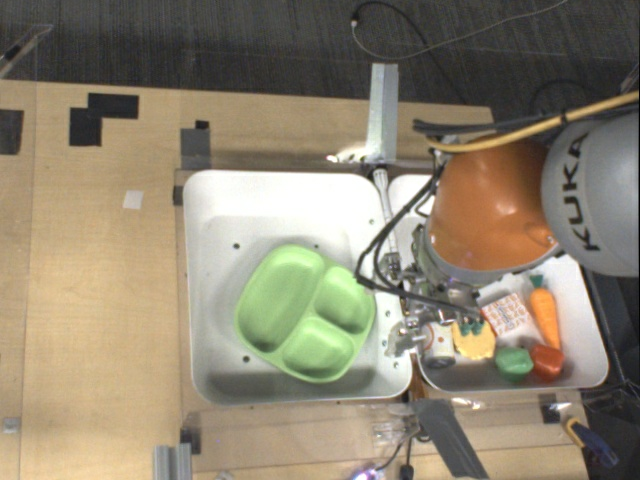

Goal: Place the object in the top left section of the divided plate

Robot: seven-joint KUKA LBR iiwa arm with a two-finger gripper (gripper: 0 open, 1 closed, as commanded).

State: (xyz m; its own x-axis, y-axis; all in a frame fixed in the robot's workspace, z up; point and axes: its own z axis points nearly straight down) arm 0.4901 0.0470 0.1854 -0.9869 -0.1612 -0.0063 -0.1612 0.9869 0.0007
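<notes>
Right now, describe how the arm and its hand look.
The rounded grey arm segment carries black KUKA lettering. Next to it sits a glossy orange band. Black cables loop down to the small metallic hand, and a yellow cable runs along the top.

A pale wooden surface (90, 318) spreads out to the left of the left white bin (210, 268), with seams running down its boards. Black square and stepped marks (100, 116) sit on it up and left of that bin, and a small pale square (133, 200) lies nearer. Beyond the surface, above the bin, is dark ribbed floor (200, 28) crossed by a thin black cable (470, 28). A grey metal post (383, 113) stands at the bin's upper right corner.
</notes>
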